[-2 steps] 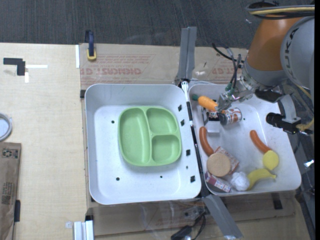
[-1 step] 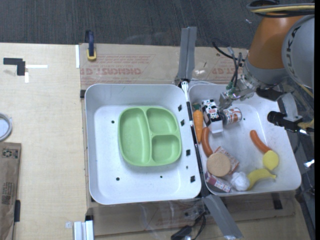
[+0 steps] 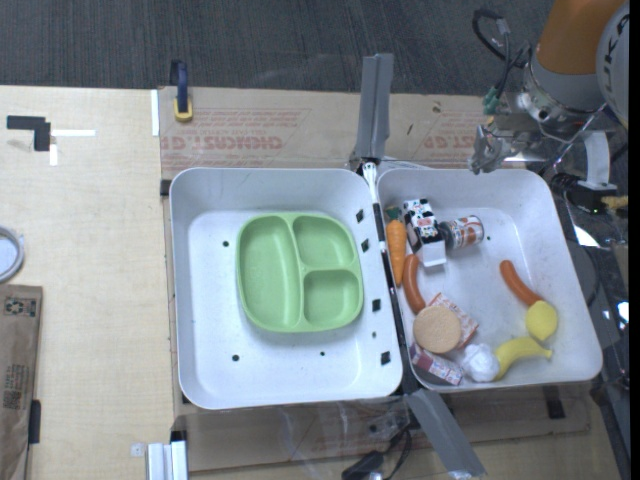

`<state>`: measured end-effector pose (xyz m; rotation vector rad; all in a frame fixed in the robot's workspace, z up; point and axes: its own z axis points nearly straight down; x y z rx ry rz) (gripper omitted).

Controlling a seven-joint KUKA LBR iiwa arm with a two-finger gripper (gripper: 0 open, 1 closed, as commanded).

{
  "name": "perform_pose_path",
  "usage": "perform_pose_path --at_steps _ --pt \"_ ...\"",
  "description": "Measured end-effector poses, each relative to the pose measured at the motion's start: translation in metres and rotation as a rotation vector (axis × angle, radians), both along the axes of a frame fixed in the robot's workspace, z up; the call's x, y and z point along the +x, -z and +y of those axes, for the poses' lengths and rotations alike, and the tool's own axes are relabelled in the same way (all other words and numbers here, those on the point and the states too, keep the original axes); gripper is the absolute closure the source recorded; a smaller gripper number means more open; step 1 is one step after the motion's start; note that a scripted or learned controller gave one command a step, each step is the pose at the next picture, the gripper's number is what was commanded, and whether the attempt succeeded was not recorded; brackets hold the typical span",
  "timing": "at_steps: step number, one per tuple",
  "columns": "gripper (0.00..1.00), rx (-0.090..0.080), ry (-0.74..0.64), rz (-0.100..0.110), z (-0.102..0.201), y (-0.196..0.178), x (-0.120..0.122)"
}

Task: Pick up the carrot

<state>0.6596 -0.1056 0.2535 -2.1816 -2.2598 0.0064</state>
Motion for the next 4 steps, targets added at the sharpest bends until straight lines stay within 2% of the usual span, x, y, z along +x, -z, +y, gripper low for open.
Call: perform_pose_path --at_steps 1,2,3,4 --pt "1.0 0.0 0.294 0.0 -0.007 0.163 -0.001" --pt "1.0 -0.002 0.791 0.004 -0.006 0.165 -0.018" --pt "1.0 0.0 0.309 0.001 -0.013 0.071 -0.022" --pt "1.0 -0.002 0.567 0.002 -0.048 -0.054 -0.048"
